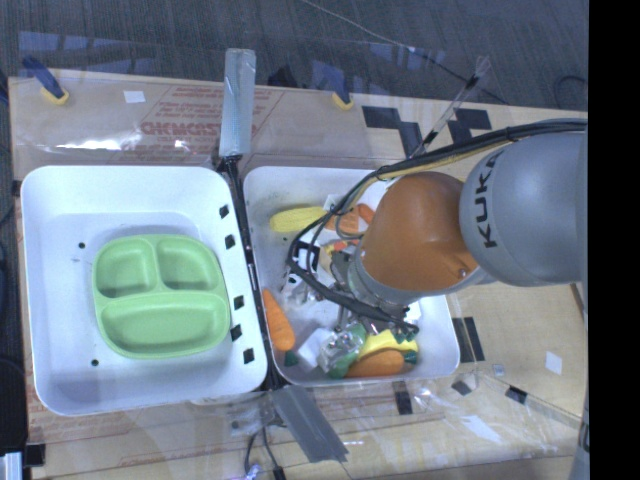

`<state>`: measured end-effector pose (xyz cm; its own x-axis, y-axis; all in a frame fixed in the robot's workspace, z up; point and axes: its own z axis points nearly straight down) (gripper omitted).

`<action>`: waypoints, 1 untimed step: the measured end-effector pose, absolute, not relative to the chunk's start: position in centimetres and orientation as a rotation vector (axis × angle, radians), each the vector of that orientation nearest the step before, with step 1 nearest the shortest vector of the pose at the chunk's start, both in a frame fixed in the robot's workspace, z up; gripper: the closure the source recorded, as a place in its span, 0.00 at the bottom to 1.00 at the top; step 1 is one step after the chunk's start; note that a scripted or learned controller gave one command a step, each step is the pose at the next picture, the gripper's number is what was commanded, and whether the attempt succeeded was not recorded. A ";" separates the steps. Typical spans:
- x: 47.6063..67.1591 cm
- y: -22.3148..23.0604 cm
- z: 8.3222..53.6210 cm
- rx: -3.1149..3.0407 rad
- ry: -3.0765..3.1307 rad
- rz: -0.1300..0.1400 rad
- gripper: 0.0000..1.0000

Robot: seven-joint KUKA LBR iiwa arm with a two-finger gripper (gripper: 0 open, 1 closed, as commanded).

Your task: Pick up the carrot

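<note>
Approach step: gripper (345,340) hangs low in the right bin (262,183), jaw state indeterminable. Carrot (278,320) lies ungrasped at the left wall; next, shift leftward over it.

We see: carrot (278,320) lying at right bin's (262,190) left wall | arm (480,223) over that bin | green tray (160,295) in left bin (50,198)
</note>
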<state>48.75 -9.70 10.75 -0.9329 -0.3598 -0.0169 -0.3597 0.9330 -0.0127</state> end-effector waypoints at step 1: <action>50.5 -11.7 10.5 -0.424 3.104 0.003 0.00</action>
<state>50.54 -11.66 10.51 -0.9633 -0.2681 -0.0094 -0.2681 0.9634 0.0003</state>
